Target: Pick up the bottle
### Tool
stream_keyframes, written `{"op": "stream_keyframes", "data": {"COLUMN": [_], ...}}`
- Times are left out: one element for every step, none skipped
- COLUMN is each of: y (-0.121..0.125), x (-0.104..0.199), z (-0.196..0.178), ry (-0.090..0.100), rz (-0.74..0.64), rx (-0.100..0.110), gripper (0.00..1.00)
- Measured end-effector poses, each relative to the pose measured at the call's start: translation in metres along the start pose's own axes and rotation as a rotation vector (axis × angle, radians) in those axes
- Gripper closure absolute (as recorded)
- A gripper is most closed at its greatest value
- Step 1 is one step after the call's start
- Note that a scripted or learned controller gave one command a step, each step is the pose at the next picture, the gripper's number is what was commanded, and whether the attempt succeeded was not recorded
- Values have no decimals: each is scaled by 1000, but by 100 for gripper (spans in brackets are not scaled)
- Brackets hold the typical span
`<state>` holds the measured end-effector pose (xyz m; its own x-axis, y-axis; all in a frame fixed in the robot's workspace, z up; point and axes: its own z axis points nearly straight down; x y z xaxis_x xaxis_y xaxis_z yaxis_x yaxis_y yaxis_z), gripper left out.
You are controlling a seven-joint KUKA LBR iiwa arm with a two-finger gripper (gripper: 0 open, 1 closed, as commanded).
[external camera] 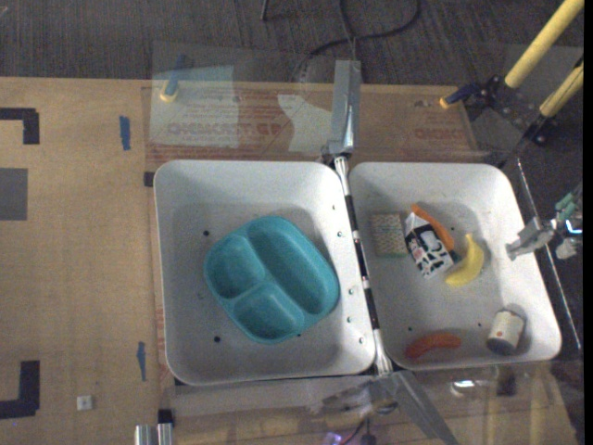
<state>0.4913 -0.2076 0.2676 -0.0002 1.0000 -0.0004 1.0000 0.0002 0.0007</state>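
1. The surface (74, 248) carries two white bins; the left bin (185, 193) holds a teal tray (271, 276).
2. The right bin (482, 185) holds the bottle (428, 248), a banana (468, 262), a sponge (389, 235), a sausage (433, 344) and a small cup (505, 330).
3. The bottle lies flat near the bin's middle, long axis running upper-left to lower-right, just beside the banana.
4. The hand (542, 235) sits over the bin's right rim; the bottle lies to its left, past the banana. Whether it is open I cannot tell.
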Motion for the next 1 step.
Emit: {"op": "stream_keyframes", "data": {"y": [1], "x": [-1], "z": [-10], "ry": [-2], "rz": [2], "rx": [-3], "gripper": [100]}}
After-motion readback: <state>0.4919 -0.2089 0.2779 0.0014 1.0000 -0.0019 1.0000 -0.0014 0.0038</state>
